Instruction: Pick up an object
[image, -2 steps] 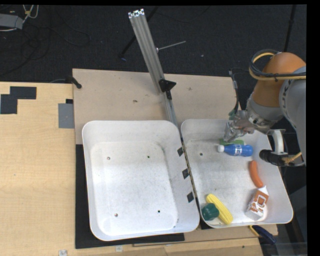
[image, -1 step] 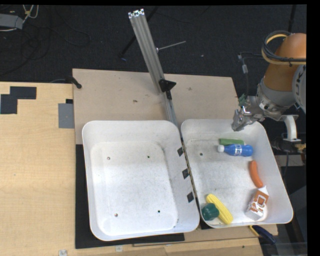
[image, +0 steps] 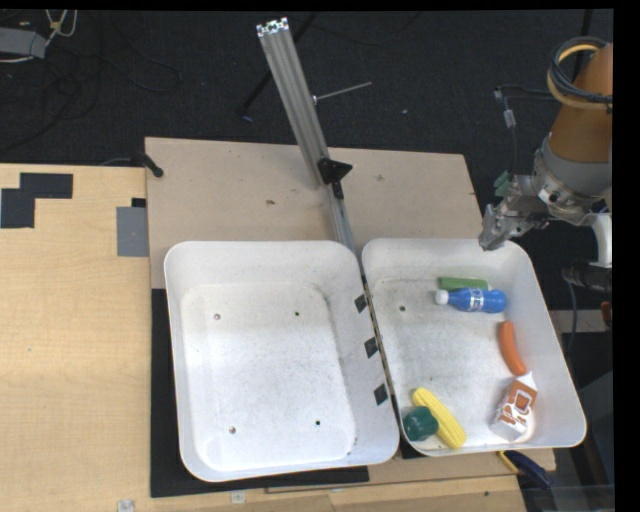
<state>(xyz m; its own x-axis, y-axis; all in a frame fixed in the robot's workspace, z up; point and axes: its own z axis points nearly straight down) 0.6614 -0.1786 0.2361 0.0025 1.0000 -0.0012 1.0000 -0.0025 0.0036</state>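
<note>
A tan board on the bench bears two shallow white bins side by side, the left bin (image: 200, 290) and the right bin (image: 560, 400). The gripper (image: 495, 232) hangs just past the right bin's far rim; whether it is clenched or released cannot be told. In the right bin a blue bottle (image: 474, 299) lies beside a green object (image: 462, 284), an orange sausage (image: 512, 347) and a carton (image: 515, 408) lie along the right wall, and a yellow corn cob (image: 440, 415) touches a dark green piece (image: 420, 425) at the near left corner.

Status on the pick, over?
Hand above the right bin's far rim, nothing seen in it. Blue bottle nearest, green item touching it. Hot dog, corn, carton lie apart; approach unobstructed.
</note>
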